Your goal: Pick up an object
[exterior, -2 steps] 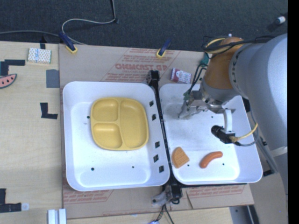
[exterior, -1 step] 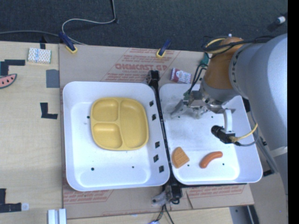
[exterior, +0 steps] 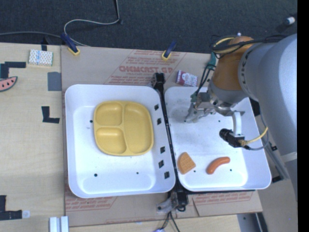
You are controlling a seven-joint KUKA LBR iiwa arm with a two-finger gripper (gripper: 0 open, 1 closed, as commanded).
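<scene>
Seemingly light and slick, the sausage (exterior: 218, 165) (a toy, I judge) wants gripping across its middle, while the gripper (exterior: 192, 117) hangs slightly open, holding nothing

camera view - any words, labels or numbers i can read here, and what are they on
"CHEMCAST GP", as best it reads, in red print on the brown cardboard sheet behind the bins; the lines beneath it are too small to read.
More red print on the cardboard's front edge: too blurred to read.
Small red and white packet behind the right bin: print too small to read.
Patterned white card at far left: nothing legible.
</scene>
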